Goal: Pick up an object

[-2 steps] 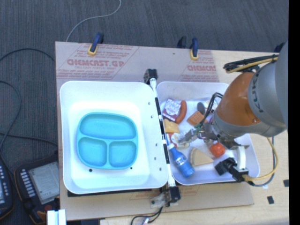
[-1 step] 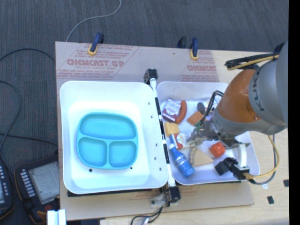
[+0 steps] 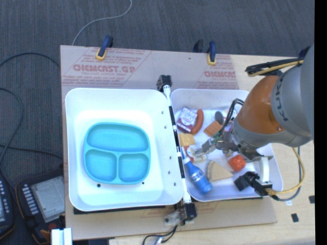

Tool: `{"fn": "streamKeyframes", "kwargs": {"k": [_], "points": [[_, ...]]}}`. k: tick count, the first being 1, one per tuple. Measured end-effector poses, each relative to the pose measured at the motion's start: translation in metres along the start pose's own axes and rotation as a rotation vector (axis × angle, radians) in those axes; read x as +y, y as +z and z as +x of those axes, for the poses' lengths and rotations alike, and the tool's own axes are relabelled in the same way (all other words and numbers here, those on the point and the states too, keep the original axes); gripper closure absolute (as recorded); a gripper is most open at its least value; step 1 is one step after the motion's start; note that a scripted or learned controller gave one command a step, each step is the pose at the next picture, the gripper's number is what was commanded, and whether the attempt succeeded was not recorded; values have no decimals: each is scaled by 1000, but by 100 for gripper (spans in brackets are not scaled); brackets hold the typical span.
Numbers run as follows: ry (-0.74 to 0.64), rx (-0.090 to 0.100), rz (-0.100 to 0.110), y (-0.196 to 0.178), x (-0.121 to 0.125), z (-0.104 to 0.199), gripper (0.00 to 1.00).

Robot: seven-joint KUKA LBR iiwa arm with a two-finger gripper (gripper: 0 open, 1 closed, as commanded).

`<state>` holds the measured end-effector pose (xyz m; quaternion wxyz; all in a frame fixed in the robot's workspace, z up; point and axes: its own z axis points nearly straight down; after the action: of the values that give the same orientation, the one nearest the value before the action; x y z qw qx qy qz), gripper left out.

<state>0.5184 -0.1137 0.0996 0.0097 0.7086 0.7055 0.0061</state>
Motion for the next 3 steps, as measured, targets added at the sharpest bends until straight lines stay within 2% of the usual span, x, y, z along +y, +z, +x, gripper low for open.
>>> {"fn": "streamKeyframes", "kwargs": {"k": [1,2,3], "points": [[-1,4,3,-8,2,1,100],[-1,4,5,-7,1,1,0],[-1,8,10,-14,2,2,100]]}}
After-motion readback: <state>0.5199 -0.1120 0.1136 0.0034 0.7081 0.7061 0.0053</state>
